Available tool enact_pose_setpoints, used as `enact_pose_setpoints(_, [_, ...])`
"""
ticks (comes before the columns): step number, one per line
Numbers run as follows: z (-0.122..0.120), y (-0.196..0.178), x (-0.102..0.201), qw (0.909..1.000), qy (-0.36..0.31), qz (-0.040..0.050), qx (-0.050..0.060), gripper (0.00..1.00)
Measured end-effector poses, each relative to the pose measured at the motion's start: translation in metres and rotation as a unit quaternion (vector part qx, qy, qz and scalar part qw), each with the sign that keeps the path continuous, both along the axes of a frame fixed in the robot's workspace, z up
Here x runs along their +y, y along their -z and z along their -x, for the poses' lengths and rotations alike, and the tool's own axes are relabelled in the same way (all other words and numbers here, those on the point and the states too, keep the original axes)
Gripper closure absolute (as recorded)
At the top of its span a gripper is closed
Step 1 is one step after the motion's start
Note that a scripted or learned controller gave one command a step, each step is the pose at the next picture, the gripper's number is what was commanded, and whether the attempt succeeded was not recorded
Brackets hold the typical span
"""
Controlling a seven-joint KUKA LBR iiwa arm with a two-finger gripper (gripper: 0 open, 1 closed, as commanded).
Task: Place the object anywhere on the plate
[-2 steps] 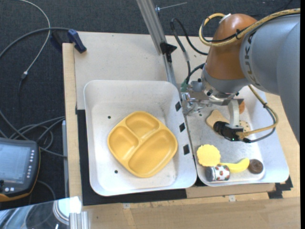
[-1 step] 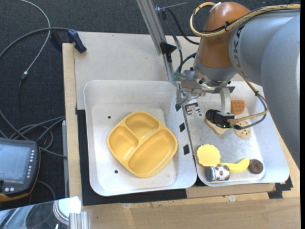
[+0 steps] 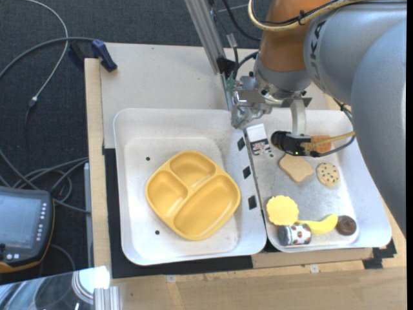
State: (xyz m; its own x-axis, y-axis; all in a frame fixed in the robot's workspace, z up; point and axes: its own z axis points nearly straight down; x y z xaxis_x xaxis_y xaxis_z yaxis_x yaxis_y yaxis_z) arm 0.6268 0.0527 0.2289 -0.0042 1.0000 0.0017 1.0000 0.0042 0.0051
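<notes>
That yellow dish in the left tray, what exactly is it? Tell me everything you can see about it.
The yellow plate is a divided dish with rounded corners, smooth and matte like plastic. Raised ridges split it into three compartments: two smaller ones toward the upper left and a larger one toward the lower right. It lies flat, right side up, turned at an angle, near the middle of the left bin, resting on the bin floor. Nothing lies in it, and nothing else touches it.

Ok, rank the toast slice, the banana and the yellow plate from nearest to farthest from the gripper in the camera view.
Measured from the gripper, above the bins' dividing wall:
1. toast slice, in the right bin, just below and right of the gripper.
2. yellow plate, in the left bin, down and to the left.
3. banana, at the right bin's near edge.
</notes>
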Motion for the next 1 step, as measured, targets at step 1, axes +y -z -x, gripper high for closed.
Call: enact_pose_setpoints(1, [0.0484, 0.0386, 0.0241, 1.0, 0.0, 0.0003, 0.007, 1.0])
